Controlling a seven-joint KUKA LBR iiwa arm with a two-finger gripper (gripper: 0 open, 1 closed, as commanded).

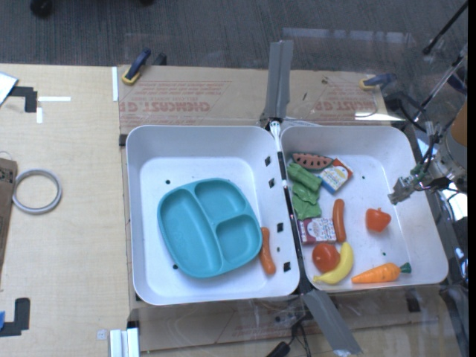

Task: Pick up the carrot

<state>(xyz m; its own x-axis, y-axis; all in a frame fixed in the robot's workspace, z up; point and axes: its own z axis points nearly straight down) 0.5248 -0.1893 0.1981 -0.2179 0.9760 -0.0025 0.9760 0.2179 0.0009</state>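
Note:
The carrot [378, 274], orange with a green stub at its right end, lies flat near the front right corner of the right bin [416, 155]. My gripper [402, 190] hangs by that bin's right wall, above and behind the carrot and well apart from it. A red tomato-like toy [378, 219] sits between the two. Nothing shows in the gripper.
A yellow banana [338, 267] and a red round fruit [325, 256] lie just left of the carrot. Further back are a sausage [339, 218], a snack packet [318, 230], green leaves [303, 188] and a watermelon slice [311, 159]. The left bin holds a teal divided plate [210, 227] and an orange stick [266, 251].

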